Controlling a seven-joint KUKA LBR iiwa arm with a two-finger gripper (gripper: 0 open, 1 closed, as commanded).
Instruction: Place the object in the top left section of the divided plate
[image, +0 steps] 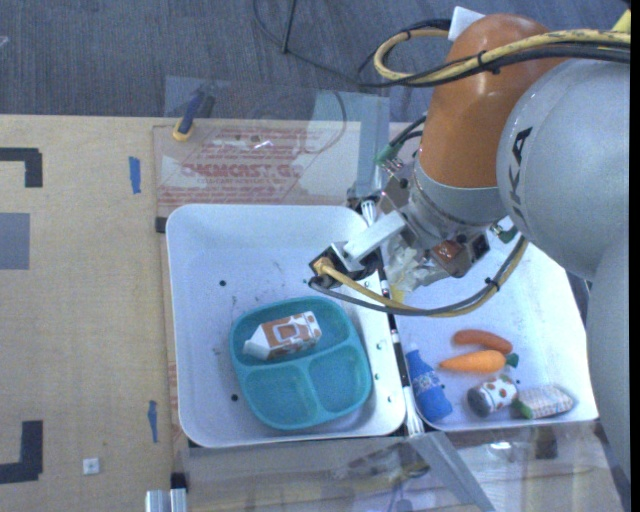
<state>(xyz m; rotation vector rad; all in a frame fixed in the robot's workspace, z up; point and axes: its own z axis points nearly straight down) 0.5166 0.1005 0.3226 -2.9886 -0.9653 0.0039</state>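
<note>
A teal divided plate (340, 392) lies in the left white bin (200, 300), toward its front. A small white and orange carton (285, 336) lies on its side in the plate's upper section, toward the left. My gripper (400, 268) hangs above the wall between the two bins, up and to the right of the plate and apart from the carton. The wrist and cables hide much of it, and I see nothing held in it.
The right bin (570, 300) holds a blue bottle (430, 385), a carrot (475, 362), a red sausage-shaped toy (482, 341), a small can (492, 397) and a wrapped packet (545, 402). The grey arm (560, 150) covers that bin's back.
</note>
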